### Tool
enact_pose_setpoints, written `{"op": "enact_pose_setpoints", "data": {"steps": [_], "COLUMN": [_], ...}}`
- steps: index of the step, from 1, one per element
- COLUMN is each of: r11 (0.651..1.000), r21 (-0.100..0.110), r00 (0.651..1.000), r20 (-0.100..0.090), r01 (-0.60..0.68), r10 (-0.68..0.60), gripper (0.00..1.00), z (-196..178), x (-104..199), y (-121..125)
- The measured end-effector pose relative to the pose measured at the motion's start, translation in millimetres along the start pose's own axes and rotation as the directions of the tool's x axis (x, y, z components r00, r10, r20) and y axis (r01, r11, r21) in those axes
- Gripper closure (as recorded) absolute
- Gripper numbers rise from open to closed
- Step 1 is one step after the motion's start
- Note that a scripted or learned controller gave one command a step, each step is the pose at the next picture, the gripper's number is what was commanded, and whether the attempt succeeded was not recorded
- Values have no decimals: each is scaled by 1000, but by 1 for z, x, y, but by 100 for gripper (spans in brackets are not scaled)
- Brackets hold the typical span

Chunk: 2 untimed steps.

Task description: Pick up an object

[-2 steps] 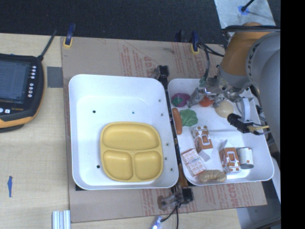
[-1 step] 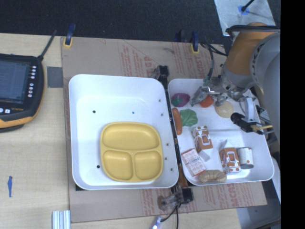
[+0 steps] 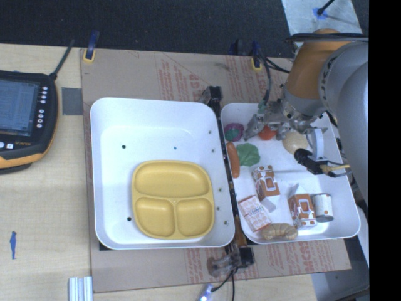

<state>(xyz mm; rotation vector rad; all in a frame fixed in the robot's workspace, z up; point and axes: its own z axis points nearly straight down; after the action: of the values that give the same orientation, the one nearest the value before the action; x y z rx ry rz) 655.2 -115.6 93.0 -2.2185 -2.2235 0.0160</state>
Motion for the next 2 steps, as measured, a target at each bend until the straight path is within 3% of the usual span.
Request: {"op": "enact_pose_setpoints", "data": {"steps": [1,2], "r11": [1000,1000], "r21": [-6,-3], "r00": [1000,1000], "r20": [-6,-6], "r01": [1,3], "r10": [-1,-3], "gripper": [0,100], "z": [1,-10], "x": [-16,-17], "y": [1,1]}}
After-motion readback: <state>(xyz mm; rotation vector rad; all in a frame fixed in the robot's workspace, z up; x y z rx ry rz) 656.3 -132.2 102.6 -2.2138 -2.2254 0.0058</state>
